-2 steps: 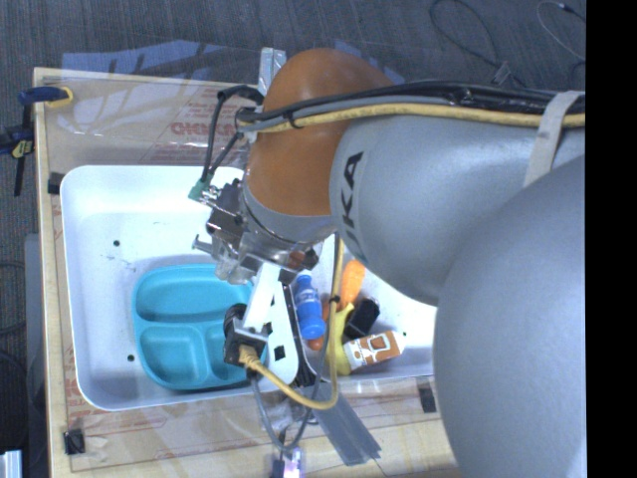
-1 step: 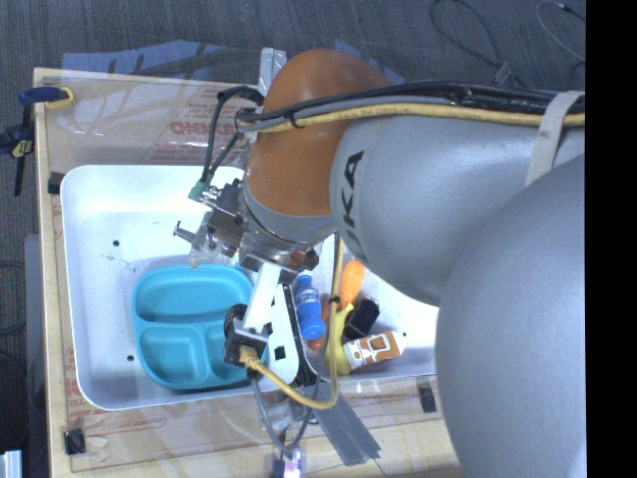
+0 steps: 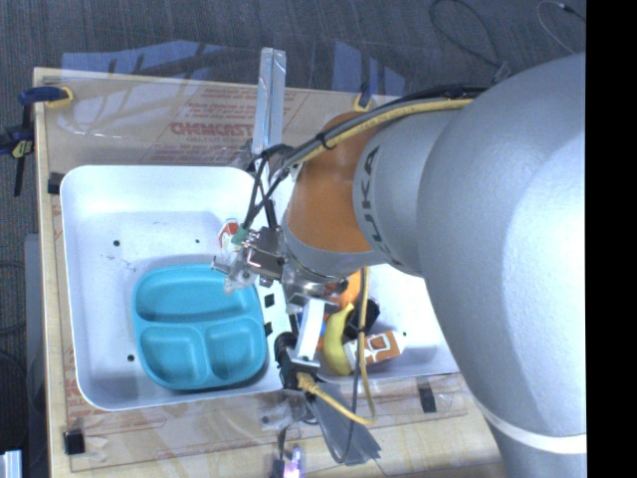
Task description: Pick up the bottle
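1. Arm (image 3: 468, 227) — grey, with an orange band (image 3: 323, 207) above the wrist. It reaches in from the right and covers most of the right bin. Black and yellow cables run along it down to the gripper.

2. Gripper (image 3: 297, 352) — pointed down over the near end of the strip where the two bins meet, low over the bench. Whether it is open or closed cannot be told, as its own body and the cables hide the tip. Nothing can be seen held in it.

3. Left bin (image 3: 90, 267) — white and shallow, lying to the left of the gripper.

4. Blue tray (image 3: 199, 332) — three compartments, flat on the floor of the left bin. Its right edge is just beside the gripper.

5. Right bin (image 3: 428, 352) — white. A small patch of its floor shows just to the right of the gripper, under the arm.

6. Yellow object (image 3: 338, 345) — curved, touching or very nearly touching the gripper's right side.

7. Orange object (image 3: 348, 289) — just behind the yellow one, partly hidden by the wrist.

8. Brown item with a white label (image 3: 383, 347) — near the gripper's right, just past the yellow object, on the floor of the right bin. It is too hidden to tell whether this is the bottle.
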`<state>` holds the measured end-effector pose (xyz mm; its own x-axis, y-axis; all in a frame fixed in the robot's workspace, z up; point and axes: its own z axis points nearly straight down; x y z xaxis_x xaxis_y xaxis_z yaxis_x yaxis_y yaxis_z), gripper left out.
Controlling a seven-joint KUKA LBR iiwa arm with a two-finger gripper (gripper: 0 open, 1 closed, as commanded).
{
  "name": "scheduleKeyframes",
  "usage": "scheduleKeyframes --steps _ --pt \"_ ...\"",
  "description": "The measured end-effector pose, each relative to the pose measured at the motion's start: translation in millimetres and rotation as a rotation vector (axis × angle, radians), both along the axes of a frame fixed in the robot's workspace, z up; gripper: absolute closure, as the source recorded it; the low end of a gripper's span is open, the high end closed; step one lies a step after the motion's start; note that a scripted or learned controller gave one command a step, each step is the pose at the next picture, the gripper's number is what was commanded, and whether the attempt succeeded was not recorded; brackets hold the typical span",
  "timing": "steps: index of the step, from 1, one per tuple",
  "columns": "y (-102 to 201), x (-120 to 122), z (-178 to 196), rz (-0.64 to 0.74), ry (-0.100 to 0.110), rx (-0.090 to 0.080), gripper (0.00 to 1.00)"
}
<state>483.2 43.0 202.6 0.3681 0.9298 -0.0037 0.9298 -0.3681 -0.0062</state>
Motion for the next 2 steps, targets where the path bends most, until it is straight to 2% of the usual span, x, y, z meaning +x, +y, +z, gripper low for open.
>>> scheduleKeyframes --steps 1,2 --pt "-27.2 15.0 -11.9 -0.247 -0.003 -0.001 0.0" --pt "-148.1 11.2 -9.5 -0.01 -0.002 0.001 0.0"
